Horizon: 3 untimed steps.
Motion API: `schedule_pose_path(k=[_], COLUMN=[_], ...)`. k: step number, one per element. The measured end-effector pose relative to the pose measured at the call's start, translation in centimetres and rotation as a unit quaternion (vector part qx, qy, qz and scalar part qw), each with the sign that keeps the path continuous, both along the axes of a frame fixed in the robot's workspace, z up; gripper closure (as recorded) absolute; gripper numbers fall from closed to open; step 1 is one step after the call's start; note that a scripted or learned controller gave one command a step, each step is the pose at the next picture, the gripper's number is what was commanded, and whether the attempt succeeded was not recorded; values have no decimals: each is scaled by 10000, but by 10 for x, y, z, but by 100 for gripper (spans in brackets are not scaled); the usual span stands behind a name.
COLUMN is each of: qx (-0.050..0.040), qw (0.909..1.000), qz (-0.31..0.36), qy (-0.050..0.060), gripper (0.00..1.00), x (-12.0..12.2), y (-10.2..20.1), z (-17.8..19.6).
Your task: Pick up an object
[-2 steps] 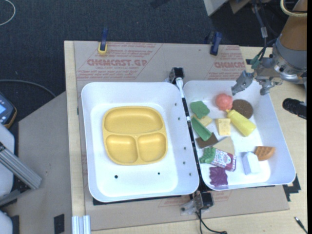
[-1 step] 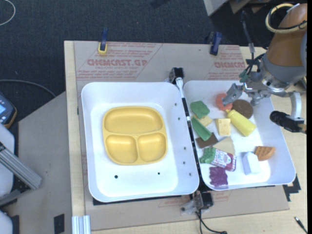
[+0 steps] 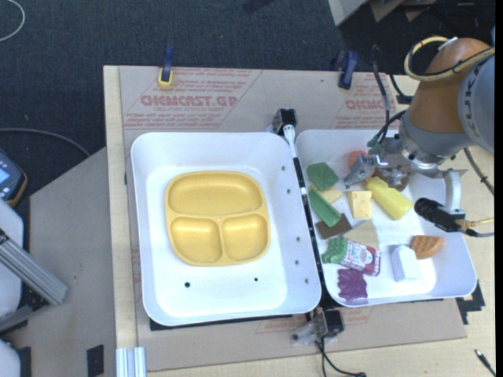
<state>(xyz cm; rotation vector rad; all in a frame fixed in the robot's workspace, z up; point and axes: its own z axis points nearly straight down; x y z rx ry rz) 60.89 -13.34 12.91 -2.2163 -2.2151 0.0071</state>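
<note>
Hovering at twelve o'clock of the right bin [image 3: 456, 285]: gripper [image 3: 369, 167], grip state impossible to tell, just beside the yellow block [image 3: 389, 199].

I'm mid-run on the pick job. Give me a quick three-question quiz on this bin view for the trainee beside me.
1. True or false: the yellow divided tray lies in the right bin.
2. Which item lies nearest the gripper? A) purple object B) yellow block C) orange piece
3. Fill in: the tray has ___ compartments.

Key: 1 false, it lies in the left bin. 2 B. 3 three.
</note>
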Motion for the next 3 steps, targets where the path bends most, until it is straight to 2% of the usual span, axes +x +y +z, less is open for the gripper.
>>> schedule_pose_path(k=[1,2,3], qx=[-58,-28,-23], qw=[9999,10000,10000], qz=[2,-6,6], qy=[-153,-78,-79], gripper=[0,100,100], x=[6,2,3], y=[-3,-1,1], z=[-24,-22,22])
